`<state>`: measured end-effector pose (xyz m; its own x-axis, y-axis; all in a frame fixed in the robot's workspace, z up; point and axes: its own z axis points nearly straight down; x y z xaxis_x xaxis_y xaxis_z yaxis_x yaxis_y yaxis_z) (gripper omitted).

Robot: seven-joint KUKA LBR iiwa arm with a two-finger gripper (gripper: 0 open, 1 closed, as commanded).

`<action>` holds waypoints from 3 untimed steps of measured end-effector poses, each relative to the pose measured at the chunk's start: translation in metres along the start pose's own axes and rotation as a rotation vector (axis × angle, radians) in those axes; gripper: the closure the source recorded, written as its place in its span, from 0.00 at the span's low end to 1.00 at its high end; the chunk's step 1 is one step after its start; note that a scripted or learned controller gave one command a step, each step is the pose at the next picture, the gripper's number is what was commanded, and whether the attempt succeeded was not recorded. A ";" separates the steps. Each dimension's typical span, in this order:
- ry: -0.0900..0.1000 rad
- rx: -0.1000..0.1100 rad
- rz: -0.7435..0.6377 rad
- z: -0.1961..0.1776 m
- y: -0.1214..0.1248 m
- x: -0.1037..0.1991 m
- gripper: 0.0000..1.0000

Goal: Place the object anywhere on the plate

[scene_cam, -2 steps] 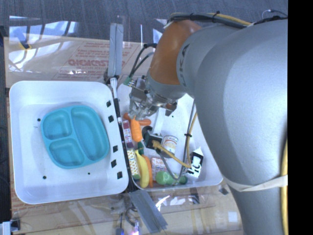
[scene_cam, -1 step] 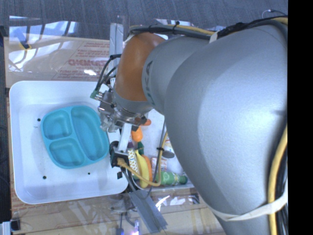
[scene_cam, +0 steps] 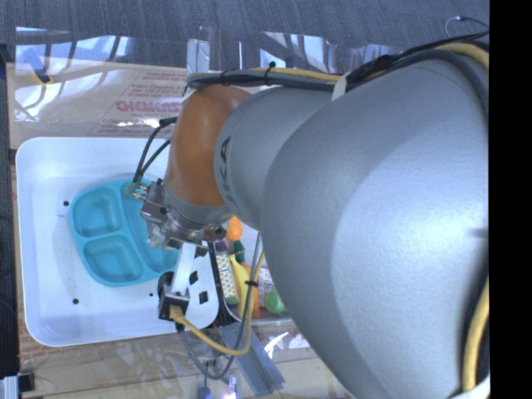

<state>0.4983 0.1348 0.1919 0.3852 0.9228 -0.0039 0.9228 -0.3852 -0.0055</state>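
A light blue divided plate (scene_cam: 104,233) lies in the left white bin (scene_cam: 41,223), and two of its compartments show. My gripper (scene_cam: 163,233) hangs over the plate's right part, below the orange wrist band, with the arm's bulk hiding most of it. No object can be made out at the gripper. Small items peek out beside the wrist: an orange piece (scene_cam: 235,228), a yellow one (scene_cam: 241,274) and a green one (scene_cam: 275,303). I cannot tell which bin they lie in.
The grey arm covers the whole right half of the view, hiding the right bin. A cardboard sheet with red print (scene_cam: 125,98) lies behind the left bin. The bin's front rim (scene_cam: 100,335) runs along the bench edge.
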 end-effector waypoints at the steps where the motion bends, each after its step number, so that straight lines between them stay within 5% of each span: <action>1: 0.000 -0.001 0.001 0.000 0.000 0.000 0.00; 3: 0.000 -0.001 0.001 0.000 0.000 0.000 0.00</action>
<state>0.4985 0.1344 0.1920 0.3864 0.9223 -0.0036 0.9223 -0.3864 -0.0050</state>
